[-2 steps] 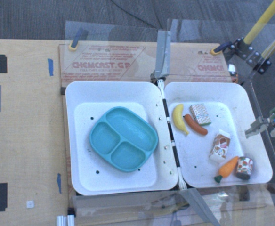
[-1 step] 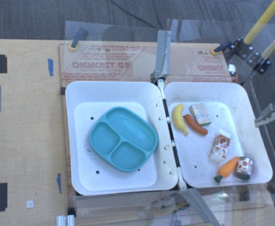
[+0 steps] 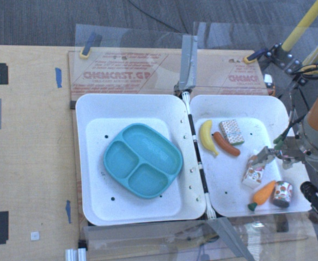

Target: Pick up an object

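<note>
Camera view, taken from above at a slant, shows a wooden desk point(image 3: 28, 162) carrying two shallow white bins side by side. Far to the left of the gripper, the left bin point(image 3: 88, 145) holds a turquoise divided plate point(image 3: 142, 159) with three compartments. Between the bins a narrow seam is seen, and the right bin point(image 3: 224, 192) begins just past it. Nearer the gripper, still on its left, a yellow banana point(image 3: 206, 137) lies beside a reddish sausage point(image 3: 226, 144), the two close together or touching. Just behind the sausage a small patterned box point(image 3: 231, 131) is set at a tilt. The gripper point(image 3: 261, 157) is seen low over the right bin, reached in from the right, directly above a small white carton point(image 3: 254, 175); whether the fingers are open or closed cannot be told, and the carton is not seen to be held. In front of the gripper an orange carrot point(image 3: 263, 193) lies at an angle, and just to its right a small printed can point(image 3: 282, 193) stands near the bin's front right corner.
</note>
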Tool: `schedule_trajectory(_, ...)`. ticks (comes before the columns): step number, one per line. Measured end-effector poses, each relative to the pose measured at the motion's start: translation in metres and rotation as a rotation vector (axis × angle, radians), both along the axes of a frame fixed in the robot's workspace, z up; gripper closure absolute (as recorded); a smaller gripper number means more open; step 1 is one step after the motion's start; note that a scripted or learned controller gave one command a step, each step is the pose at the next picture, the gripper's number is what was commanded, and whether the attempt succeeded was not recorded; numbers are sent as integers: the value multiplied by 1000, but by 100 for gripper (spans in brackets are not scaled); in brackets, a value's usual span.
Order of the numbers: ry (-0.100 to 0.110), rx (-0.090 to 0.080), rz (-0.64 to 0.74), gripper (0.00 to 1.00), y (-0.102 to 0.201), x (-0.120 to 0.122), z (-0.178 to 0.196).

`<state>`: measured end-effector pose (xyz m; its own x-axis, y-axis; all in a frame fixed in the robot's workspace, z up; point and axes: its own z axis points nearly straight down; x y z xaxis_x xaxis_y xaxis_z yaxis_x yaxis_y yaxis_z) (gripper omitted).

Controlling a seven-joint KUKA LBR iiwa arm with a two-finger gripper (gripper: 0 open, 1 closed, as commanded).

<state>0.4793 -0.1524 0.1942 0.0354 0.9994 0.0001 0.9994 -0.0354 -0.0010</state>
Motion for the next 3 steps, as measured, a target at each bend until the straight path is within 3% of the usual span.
schedule_trajectory(1, -3, -1, 26, 0, -8, 53, 18)
schedule_trajectory(2, -2, 0, 141, 0, -12, 36, -97)
schedule_trajectory(3, -13, 4, -237, 0, -35, 7, -104)
